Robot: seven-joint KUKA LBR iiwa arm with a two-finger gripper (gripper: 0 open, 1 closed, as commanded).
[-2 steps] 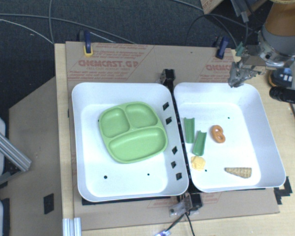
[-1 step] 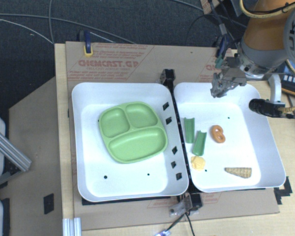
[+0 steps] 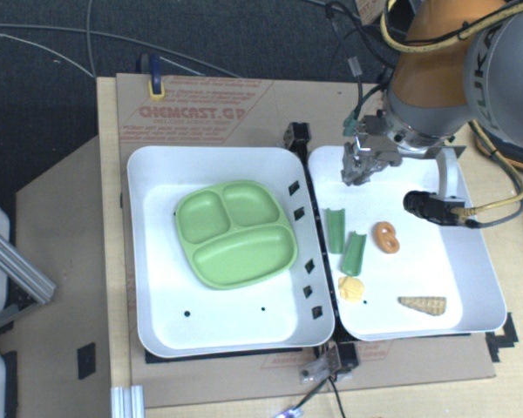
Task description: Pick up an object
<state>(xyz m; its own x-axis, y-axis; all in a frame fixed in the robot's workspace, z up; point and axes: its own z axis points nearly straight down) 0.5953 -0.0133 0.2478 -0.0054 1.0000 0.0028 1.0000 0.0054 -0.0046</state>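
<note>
The pincer (image 3: 359,169) hovers upper right of centre over the right bin (image 3: 471,277) — whether open or closed I cannot tell. Green sticks (image 3: 343,242) lie just below it, orange ring (image 3: 385,237) beside; descend centred on one piece — clear of the divider

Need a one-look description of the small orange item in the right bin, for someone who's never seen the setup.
Look in the right-hand white bin, near its middle. The orange pretzel lies right of two green sticks, above a tan wedge. It is the only orange, looped piece there.
</note>
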